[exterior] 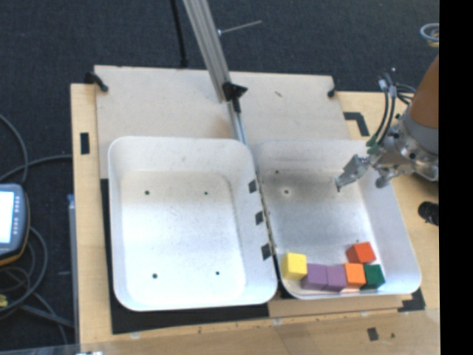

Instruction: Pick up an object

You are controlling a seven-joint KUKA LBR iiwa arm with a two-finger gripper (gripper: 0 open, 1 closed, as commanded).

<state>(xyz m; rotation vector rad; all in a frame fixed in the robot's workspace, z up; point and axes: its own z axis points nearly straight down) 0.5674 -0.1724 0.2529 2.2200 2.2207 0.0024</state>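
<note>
Colored blocks below, gripper angled over right bin

Several small coloured blocks lie bunched along the near edge of the right-hand white bin. A yellow block sits at the left end of the row. Just beside it are two purple blocks, side by side and touching. Next comes an orange block, then a green block at the right end. A red-orange block rests just behind those two.
</note>
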